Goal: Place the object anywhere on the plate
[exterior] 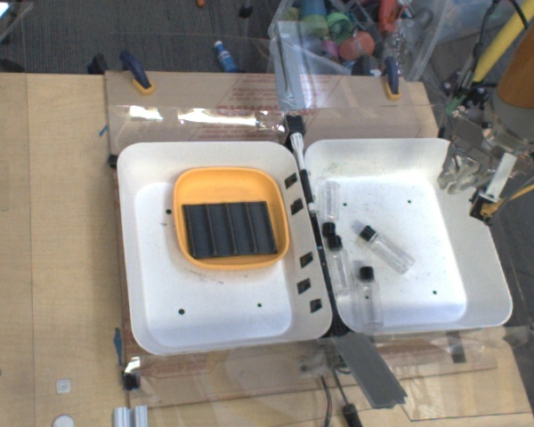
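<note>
The clear plastic vial (black-capped) could be missed by the gripper, far right; its finger state cannot be told

Two glossy white plastic bins sit on a pale wooden bench. An orange plastic plate holds a matt black ribbed block; clear plastic vials lie right.
</note>
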Available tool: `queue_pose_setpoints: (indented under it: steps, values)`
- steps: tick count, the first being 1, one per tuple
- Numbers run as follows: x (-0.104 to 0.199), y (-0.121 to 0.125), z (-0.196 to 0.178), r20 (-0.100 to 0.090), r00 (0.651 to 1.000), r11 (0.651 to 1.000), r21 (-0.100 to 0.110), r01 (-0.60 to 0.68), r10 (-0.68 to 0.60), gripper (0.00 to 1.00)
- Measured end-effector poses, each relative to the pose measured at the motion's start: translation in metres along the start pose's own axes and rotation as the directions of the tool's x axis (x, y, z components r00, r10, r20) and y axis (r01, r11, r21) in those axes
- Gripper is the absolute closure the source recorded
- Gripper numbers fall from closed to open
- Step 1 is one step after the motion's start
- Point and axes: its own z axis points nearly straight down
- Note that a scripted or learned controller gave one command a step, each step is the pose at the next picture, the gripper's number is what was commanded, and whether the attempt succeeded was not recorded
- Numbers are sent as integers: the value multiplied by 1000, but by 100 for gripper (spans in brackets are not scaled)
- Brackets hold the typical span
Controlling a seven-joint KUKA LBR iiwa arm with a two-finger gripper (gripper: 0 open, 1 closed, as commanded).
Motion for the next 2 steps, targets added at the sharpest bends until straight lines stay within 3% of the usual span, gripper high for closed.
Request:
queue_pose_setpoints:
  steps: [1, 2]
  values:
    - [-21, 28, -71, 1, 944, 944, -5, -330, 330, 100]
    - [-22, 56, -128, 2, 992, 992, -6, -123, 123, 100]
